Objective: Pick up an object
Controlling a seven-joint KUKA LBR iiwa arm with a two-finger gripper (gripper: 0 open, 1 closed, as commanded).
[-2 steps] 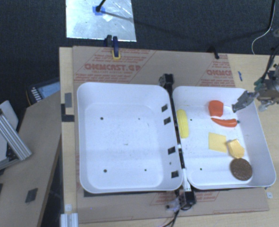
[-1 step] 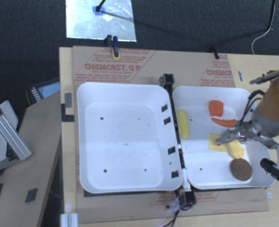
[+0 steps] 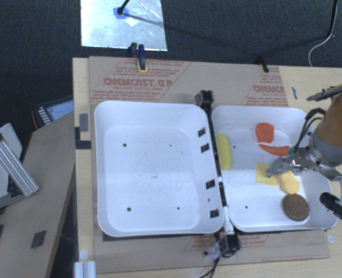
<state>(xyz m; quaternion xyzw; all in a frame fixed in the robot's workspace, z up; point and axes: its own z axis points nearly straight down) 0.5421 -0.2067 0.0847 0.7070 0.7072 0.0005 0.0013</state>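
The right bin (image 3: 246,117) holds several small objects. A yellow corn-like piece (image 3: 223,150) lies along its left wall. An orange piece (image 3: 264,132) and a thin red-orange strip (image 3: 274,149) sit near the back. A flat yellow slab (image 3: 264,174) and a yellow lump (image 3: 289,182) lie mid-bin, and a brown round disc (image 3: 295,207) rests near the front right. My gripper (image 3: 276,168) reaches in from the right and hovers low over the yellow slab and lump. Nothing visibly sits between its fingers.
The left bin (image 3: 110,123) lies beside the right one, joined by black clips along the shared wall (image 3: 212,172). The arm's orange band (image 3: 338,126) and grey wrist cover the right bin's right edge. Cardboard lines the bench under both bins.
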